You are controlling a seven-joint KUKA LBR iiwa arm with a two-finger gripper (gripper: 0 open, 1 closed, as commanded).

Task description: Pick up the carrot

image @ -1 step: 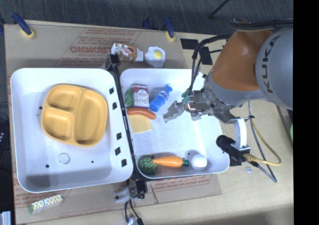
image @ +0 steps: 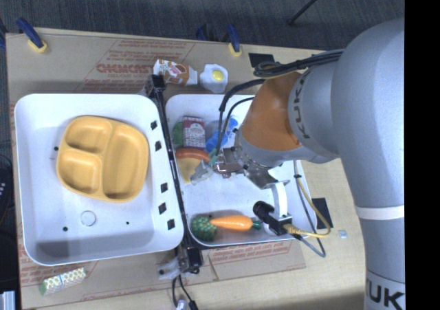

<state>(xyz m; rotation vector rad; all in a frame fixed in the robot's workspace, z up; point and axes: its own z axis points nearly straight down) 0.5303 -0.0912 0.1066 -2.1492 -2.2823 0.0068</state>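
Observation:
The carrot (image: 231,223) is orange with a green leafy top at its left end and lies flat along the near wall of the right bin (image: 240,241). My gripper (image: 210,166) hangs over the middle of that bin, farther from the camera than the carrot and apart from it. It sits close above a red-orange item (image: 191,154) near the bin's left wall. The wrist blocks the view of what lies under it.
A yellow divided plate (image: 103,157) rests in the left bin (image: 41,233). A red packet (image: 194,131) and a green item (image: 178,134) lie at the far left of the right bin. A small bottle (image: 172,72) and a yellow-white object (image: 214,78) sit on the cardboard behind the bins.

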